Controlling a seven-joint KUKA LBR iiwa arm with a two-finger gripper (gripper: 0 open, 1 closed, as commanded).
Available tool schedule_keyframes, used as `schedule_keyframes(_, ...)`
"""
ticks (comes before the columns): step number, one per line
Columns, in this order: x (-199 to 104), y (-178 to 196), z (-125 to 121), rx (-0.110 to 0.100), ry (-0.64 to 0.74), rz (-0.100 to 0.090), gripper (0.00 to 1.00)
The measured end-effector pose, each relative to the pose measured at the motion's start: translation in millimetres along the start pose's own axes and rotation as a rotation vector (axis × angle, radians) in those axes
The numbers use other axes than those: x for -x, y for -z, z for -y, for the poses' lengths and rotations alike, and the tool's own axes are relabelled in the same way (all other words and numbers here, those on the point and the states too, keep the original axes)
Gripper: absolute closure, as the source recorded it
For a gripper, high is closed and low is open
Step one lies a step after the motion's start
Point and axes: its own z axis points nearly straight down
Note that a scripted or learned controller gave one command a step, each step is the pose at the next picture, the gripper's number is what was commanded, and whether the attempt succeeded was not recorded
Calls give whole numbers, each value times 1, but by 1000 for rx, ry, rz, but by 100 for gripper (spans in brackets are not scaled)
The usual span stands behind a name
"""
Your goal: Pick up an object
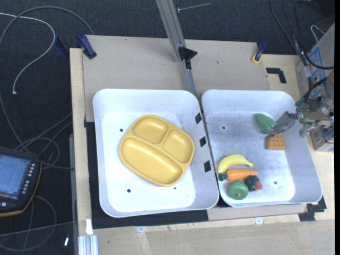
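Writing: none that could be read, not on the bins, not on the toys.
Bins: two, white and shallow, side by side; left bin point(106, 142), right bin point(297, 163).
Plate: one, yellow point(156, 149), with three parts, lay in the left bin.
Toys: five, all in the right bin.
Green leafy toy point(264, 122): near the far right side, just beside the gripper.
Waffle point(275, 141): small, orange-brown, square, just below the gripper tip.
Banana point(234, 162): yellow, near the front left of the right bin.
Carrot point(241, 173): orange, just under the banana, touching it.
Green apple point(237, 190): at the front, next to a small red and green toy point(252, 183).
Gripper point(283, 123): came in from the right, low over the right bin, between the green leafy toy and the waffle; open or closed, could not tell; nothing seen held.
Bench: light wood board point(133, 62), with blue clamps point(85, 45) at the far corners and a grey metal bar point(170, 15) across the back.
Floor: dark carpet point(32, 116) with white cables point(32, 36); a tablet-like screen point(15, 179) on the left.
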Motion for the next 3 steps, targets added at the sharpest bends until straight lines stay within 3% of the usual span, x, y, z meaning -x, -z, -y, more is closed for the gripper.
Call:
schedule_keyframes(1,0,0,0,0,0,0,0)
schedule_keyframes(3,-6,-114,8,-7,-2,-2,0)
